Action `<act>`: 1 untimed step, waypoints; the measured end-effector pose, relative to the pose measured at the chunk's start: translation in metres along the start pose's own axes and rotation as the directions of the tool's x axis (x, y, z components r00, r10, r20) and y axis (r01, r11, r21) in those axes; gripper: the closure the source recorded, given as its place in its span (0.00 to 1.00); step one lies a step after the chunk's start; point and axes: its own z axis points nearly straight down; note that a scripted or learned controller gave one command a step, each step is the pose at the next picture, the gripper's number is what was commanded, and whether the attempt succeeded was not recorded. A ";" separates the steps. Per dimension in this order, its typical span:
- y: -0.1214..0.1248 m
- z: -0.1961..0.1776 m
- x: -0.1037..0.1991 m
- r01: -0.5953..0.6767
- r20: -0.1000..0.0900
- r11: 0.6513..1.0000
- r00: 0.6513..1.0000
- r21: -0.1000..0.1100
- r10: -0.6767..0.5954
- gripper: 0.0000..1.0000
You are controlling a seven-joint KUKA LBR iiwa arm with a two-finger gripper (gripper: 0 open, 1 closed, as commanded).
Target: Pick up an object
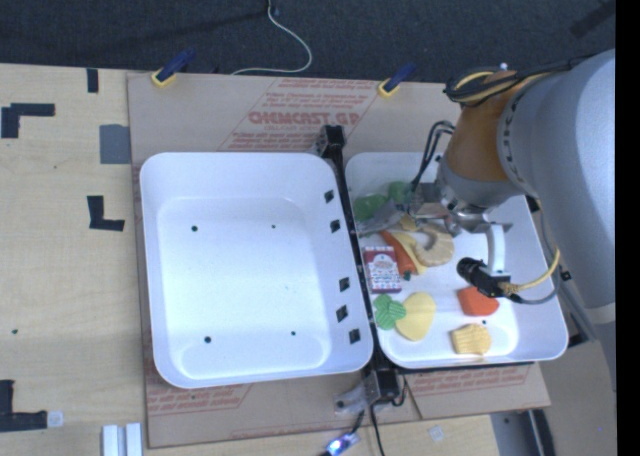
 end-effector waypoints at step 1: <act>-0.045 -0.003 0.006 -0.009 0.011 1.000 1.000 -0.013 0.009 0.00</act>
